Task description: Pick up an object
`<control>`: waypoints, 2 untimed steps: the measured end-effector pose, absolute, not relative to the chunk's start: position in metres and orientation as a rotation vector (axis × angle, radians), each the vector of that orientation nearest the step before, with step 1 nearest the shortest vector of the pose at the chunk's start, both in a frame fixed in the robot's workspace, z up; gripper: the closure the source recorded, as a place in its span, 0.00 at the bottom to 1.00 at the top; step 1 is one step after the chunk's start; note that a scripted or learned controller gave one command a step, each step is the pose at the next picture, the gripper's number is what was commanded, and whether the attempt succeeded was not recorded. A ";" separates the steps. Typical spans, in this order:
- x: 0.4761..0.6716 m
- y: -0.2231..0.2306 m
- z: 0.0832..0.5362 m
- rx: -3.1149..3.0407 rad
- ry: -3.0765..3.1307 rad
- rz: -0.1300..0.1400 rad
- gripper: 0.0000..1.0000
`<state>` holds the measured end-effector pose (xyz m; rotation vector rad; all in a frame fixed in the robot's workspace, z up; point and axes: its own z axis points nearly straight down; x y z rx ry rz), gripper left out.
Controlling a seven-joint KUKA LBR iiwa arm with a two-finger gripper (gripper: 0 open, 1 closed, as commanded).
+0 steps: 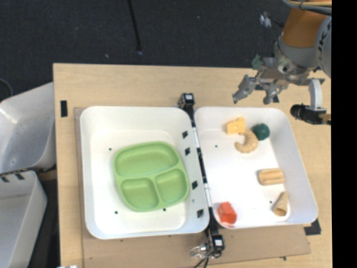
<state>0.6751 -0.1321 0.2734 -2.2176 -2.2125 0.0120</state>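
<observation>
Objects lie scattered in the right bin [298, 149]: a yellow wedge [236, 126] near its far edge, a dark green ball [260, 131] just beside it, and a curved tan piece [247, 144] touching the ball's near side. Farther toward the near edge sit a tan cylinder [270, 176], a tan cone [280, 204] and, in the near left corner, a red block [226, 213]. The left bin [89, 149] holds a green divided tray [150, 176] with three compartments. Both bins rest side by side on the desk [139, 82]. The tool [257, 91] hangs above the desk just beyond the right bin's far rim, its fingers spread with nothing between them, apart from every object.
</observation>
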 end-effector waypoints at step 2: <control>0.672 -0.142 0.233 -2.223 -2.221 0.004 0.00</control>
